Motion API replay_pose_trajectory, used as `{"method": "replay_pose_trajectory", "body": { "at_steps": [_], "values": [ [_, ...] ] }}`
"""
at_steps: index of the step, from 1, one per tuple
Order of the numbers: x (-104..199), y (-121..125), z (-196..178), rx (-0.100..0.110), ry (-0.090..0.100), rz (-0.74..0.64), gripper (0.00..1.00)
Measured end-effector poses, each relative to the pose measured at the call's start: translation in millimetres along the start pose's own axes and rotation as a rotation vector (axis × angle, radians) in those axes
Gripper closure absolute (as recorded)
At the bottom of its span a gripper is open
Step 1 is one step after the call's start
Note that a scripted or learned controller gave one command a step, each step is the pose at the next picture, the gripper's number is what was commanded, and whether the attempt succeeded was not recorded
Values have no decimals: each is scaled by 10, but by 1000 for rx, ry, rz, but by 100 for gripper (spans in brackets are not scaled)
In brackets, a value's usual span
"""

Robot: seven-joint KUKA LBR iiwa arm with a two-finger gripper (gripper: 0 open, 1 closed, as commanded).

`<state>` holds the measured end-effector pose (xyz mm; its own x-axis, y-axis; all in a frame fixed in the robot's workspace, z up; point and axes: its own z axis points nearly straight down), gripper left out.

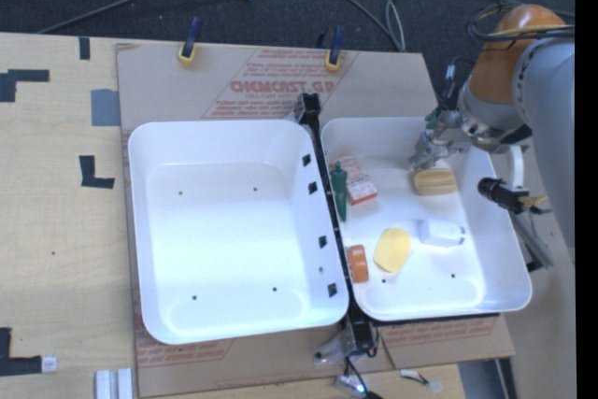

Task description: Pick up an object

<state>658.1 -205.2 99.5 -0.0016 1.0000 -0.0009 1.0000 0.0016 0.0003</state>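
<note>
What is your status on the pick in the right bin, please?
Pincer low in right bin, just above tan block. Nothing seen held. Yellow piece, white piece, small carton lie apart, not in the way.

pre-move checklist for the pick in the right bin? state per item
1. Target in view: tan block lies in the right bin, near its far side. ok.
2. Hand placement: hand sits just above the block's far edge. ok.
3. Block between the fingers: cannot tell.
4. Room around target: the white piece, yellow disc and red-and-white packet lie apart from the block. ok.
5. Nearby obstruction: a black part juts from the arm over the bin's right rim, close to the block. cannot tell if it will clear.
6. Drop space: left bin has open floor. ok.
</note>
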Motion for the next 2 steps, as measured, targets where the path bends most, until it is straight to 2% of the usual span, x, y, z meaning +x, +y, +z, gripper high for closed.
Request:
{"method": "replay_pose_trajectory", "body": {
  "at_steps": [2],
  "values": [
    [47,-45,-1051,-3,0,1,100]
  ]
}}
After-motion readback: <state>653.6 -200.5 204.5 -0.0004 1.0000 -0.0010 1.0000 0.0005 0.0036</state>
